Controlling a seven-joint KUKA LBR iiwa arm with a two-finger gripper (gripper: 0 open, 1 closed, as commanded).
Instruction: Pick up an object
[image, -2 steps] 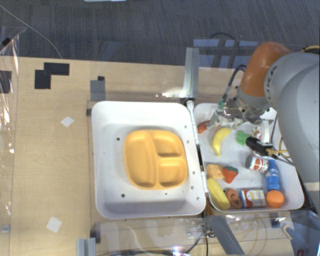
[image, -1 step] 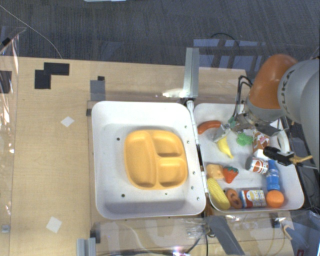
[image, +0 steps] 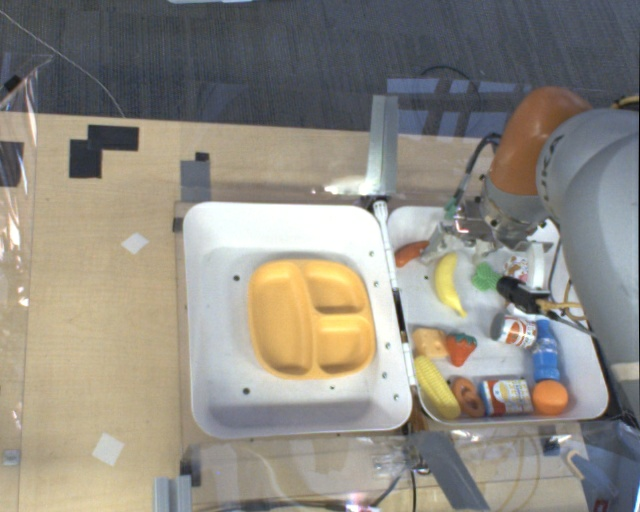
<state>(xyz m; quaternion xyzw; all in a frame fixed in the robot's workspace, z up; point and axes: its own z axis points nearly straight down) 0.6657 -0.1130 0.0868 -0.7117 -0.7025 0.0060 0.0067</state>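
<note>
**Many objects crowd the right bin**

Corn (image: 436, 385) and orange (image: 550, 397) lie low in the frame; above them, the banana (image: 449, 283). Higher still, the gripper (image: 470, 228) hovers, its grip state unreadable. Tight clutter risks a glancing, failed grasp.

left bin (image: 205, 300): occupied by a yellow divided tray (image: 308, 318), laid flat near the middle | bench (image: 90, 330): pale wood, marked with black tape patches (image: 100, 148) at far left | metal bracket (image: 382, 145): seen standing behind the bins
</note>
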